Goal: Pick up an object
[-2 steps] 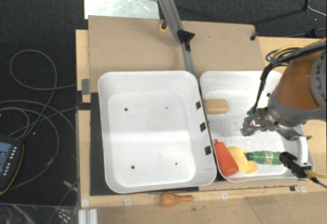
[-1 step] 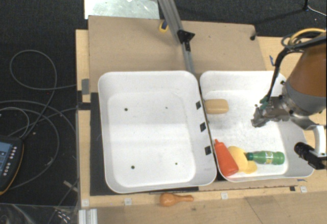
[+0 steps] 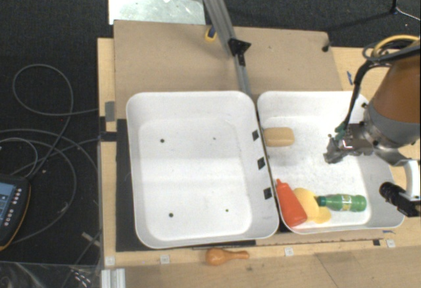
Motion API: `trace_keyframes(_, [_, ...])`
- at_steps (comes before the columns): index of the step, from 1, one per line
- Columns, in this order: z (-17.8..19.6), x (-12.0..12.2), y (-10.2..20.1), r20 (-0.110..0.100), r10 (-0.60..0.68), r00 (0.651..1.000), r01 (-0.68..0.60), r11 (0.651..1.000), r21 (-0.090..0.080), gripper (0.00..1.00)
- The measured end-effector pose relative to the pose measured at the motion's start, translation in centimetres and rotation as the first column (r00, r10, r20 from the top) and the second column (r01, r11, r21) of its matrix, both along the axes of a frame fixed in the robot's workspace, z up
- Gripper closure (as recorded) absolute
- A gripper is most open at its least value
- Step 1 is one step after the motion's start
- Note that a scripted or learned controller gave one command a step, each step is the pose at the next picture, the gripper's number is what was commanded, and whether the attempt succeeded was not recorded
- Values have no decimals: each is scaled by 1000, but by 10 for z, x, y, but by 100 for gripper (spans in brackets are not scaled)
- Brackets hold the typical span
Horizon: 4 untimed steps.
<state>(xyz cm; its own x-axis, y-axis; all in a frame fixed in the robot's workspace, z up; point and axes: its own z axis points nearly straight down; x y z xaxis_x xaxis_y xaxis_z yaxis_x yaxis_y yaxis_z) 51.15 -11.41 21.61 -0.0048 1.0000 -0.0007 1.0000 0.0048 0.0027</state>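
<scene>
Grey two-finger gripper [image 3: 334, 150] positioned over right white bin [image 3: 309, 104], jaws' state not discernible, green plastic bottle [image 3: 342, 202] label unreadable

Arm [image 3: 395, 93] cut off by right picture edge; only wrist section seen. Gripper [image 3: 334, 152] small and blurred; finger state not discernible. Black part [image 3: 398, 198] at lower right cut off by right edge; identity not determined. Right bin [image 3: 309, 106] far right wall partly hidden behind arm. Yellow object [image 3: 310, 203] partly covered by red bottle [image 3: 289, 202] and green bottle [image 3: 342, 202]; kind not determined. Handheld device [image 3: 12, 204] cut off by left edge; screen content too small to be read.
</scene>
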Motion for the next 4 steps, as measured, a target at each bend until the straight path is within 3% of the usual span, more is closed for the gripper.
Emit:
trace_keyframes(2, [-1,49,92,0,5,1000,-5,1000,2,100])
trace_keyframes(4, [21,93,189,1,5,1000,-5,1000,3,100])
